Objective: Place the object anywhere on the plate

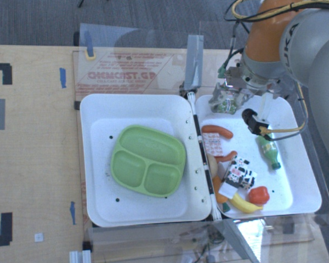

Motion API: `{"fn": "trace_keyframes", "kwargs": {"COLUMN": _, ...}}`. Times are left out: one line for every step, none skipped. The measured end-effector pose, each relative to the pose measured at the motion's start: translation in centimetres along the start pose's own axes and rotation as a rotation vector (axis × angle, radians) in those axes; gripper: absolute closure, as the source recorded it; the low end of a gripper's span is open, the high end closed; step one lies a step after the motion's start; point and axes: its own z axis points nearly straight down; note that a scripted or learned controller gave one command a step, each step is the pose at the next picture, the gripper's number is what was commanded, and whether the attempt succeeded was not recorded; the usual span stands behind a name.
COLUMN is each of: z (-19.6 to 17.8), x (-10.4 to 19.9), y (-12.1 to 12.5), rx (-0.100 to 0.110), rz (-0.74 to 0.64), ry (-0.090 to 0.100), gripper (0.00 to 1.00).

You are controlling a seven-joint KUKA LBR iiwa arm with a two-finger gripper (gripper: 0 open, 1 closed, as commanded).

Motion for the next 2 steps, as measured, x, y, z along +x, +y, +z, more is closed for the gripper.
{"fn": "trace_keyframes", "kwargs": {"z": -1.4, "x": 5.8, "y": -2.3, "rx": -0.001, "rz": -0.297, "ry": 0.0, "gripper": 1.0}}
{"fn": "trace_keyframes", "kwargs": {"z": -2.7, "x": 12.7, "y": -6.2, "rx": -0.001, "rz": -0.366, "ry": 0.001, "gripper": 1.0}}
